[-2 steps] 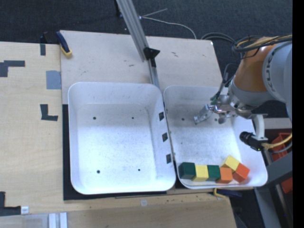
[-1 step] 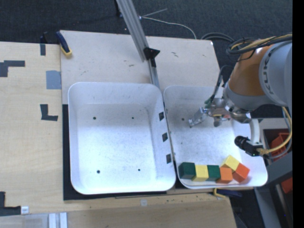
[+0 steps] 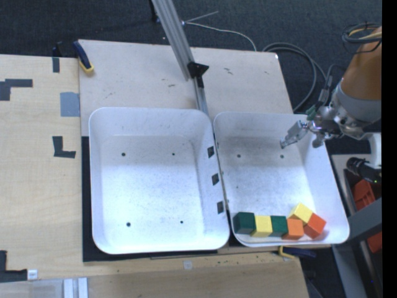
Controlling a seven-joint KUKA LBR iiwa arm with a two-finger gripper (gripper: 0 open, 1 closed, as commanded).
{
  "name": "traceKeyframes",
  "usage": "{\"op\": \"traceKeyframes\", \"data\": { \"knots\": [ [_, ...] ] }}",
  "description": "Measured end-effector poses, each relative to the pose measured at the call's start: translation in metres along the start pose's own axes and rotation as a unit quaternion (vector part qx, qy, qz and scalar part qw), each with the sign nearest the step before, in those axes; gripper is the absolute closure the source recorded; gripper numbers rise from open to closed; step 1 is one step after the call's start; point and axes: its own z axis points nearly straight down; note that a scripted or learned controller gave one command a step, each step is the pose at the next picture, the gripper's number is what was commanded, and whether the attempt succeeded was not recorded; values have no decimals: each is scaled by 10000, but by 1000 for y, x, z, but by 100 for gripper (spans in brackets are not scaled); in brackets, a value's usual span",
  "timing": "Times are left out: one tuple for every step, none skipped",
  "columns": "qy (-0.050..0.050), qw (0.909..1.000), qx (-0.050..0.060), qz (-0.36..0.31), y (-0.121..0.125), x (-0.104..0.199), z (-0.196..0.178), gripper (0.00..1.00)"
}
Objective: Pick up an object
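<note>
The gripper (image 3: 296, 135) hangs over the far right part of the right bin (image 3: 322, 166), with nothing between its fingers, and I cannot tell if they are spread apart or closed. The blocks sit well apart from it, down at the near edge of the same bin, all touching in a row: a green block (image 3: 244, 221), a yellow block (image 3: 263, 225), a second green block (image 3: 278, 226), an orange block (image 3: 294, 228), a second yellow block (image 3: 303, 213) and a red-orange block (image 3: 314, 225). The left bin (image 3: 99, 166) is far off to the gripper's other side.

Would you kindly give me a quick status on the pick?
Gripper over right bin's far edge, holding nothing. Blocks bunched along near wall, untouched. Nothing between them.
</note>
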Motion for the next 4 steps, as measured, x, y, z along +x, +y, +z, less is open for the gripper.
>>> {"op": "traceKeyframes", "data": {
  "knots": [
    [23, 10000, -5, -48, 39, 36, -56, 0],
    [32, 10000, 83, -16, 7, 35, 25, 0],
    [23, 10000, 14, -30, 19, 44, -24, 0],
    [25, 10000, 72, -10, -8, 28, 35, 0]
  ]
}}
